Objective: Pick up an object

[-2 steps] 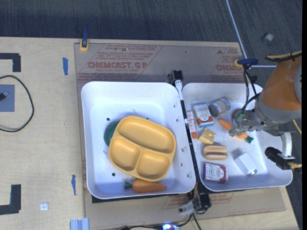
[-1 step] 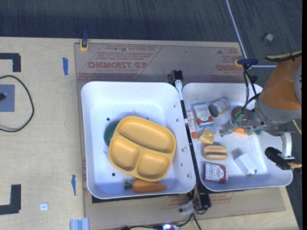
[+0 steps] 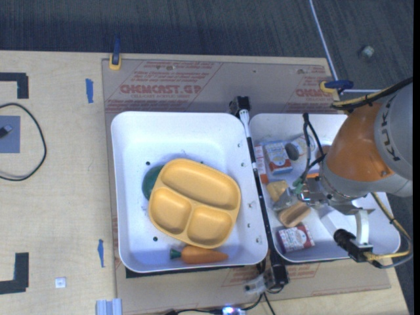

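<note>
In the left bin point(image 3: 125, 176), one yellow tray point(image 3: 194, 202), one carrot point(image 3: 200, 255); gripper point(image 3: 303, 199) state unclear

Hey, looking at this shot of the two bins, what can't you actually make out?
- Gripper: finger state, blurred among clutter, camera view.
- Dark green object: mostly covered by the yellow three-compartment plastic tray.
- Small packets in the right white bin: labels too small; the grey and orange arm hides the bin's middle.
</note>
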Tool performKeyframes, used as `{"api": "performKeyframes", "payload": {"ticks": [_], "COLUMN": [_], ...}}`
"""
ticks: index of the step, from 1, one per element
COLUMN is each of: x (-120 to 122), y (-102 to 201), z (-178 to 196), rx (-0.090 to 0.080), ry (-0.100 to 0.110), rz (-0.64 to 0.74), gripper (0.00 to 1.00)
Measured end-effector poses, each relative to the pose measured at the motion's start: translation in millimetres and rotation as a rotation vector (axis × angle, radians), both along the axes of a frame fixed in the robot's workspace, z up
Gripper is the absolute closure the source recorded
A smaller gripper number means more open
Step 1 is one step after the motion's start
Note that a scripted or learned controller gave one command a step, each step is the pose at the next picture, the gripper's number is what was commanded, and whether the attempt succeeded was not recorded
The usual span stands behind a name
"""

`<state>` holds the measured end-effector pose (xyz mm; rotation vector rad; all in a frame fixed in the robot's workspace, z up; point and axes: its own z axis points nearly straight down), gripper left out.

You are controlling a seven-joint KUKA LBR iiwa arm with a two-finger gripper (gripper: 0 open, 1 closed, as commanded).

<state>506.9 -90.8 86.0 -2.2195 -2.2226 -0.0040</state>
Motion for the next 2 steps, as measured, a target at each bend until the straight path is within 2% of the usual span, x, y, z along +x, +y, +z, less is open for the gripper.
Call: {"api": "performKeyframes", "payload": {"ticks": [1,2], "x": [2,24], "y": [-1,69], "z": [11,99], "rx": [-0.003,-0.001], "ry": [-0.009,-0.001], "rz": [-0.002,0.001], "gripper": [1.0,1.0]}}
